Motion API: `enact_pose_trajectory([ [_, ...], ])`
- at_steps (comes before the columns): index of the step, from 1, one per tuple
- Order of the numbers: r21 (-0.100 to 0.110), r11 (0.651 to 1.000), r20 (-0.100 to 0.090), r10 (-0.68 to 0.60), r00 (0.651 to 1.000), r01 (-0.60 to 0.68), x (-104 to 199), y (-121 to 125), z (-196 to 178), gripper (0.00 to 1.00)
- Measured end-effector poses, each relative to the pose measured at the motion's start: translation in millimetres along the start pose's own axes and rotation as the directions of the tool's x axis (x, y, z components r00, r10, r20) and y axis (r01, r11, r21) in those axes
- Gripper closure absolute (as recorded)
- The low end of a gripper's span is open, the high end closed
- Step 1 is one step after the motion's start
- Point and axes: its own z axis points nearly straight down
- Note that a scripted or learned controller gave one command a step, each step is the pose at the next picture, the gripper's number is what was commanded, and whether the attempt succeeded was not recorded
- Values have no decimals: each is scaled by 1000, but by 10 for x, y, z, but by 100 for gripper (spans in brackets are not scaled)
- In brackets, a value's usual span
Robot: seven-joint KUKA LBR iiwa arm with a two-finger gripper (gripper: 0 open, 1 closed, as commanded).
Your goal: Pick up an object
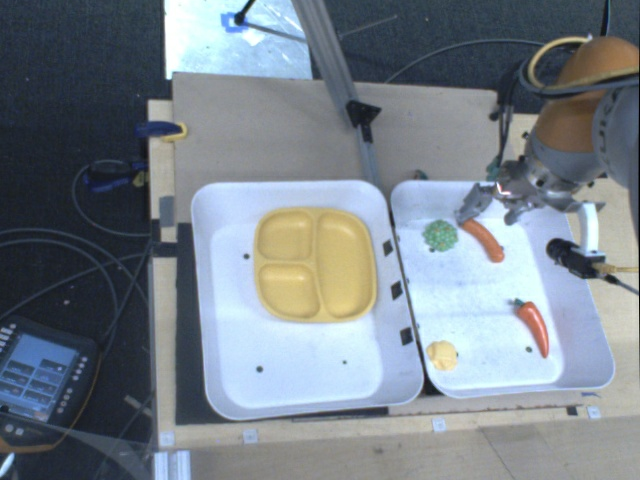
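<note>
Overhead, the grey arm with its orange band [590,73] enters at the bench's far right corner, and its two-finger hand [497,204] hangs over the far part of the right-hand shallow white bin [590,353]. The two fingers [473,206] stand spread apart, released, with nothing between them; the fingertips sit just above the upper end of a small orange-red carrot-shaped toy [484,239], and whether they touch it cannot be told.

That carrot-shaped toy lies tilted in the far half of the right bin, just beside a round green leafy toy resembling broccoli [439,235], which lies nearer the bin's left wall. A red chilli-pepper toy with a green stem [533,325] lies toward the bin's near right corner, well apart from the hand. A small pale yellow lumpy toy [442,354] rests close to the near left corner of the same bin.

The left-hand shallow white bin [230,368] carries a yellow plastic plate divided into three compartments [315,264], set in its far half. A black fitting [572,256] projects at the right bin's right rim. The tan wooden bench [260,118] carries both bins side by side; a slanted grey metal pole [330,43] crosses its far edge, and a blue clamp with a yellow end [162,129] grips its far left corner. Black cables [80,258] and a handheld control pendant with a lit screen [40,373] lie on the dark floor beyond the bench's left edge.
</note>
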Motion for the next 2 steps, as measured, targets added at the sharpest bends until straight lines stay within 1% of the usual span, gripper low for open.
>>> enact_pose_trajectory([
  [1,1,1000,-1,-1,1000,1,94,29,484,0],
  [2,-7,1000,1,-2,1000,2,87,52,337,100],
])
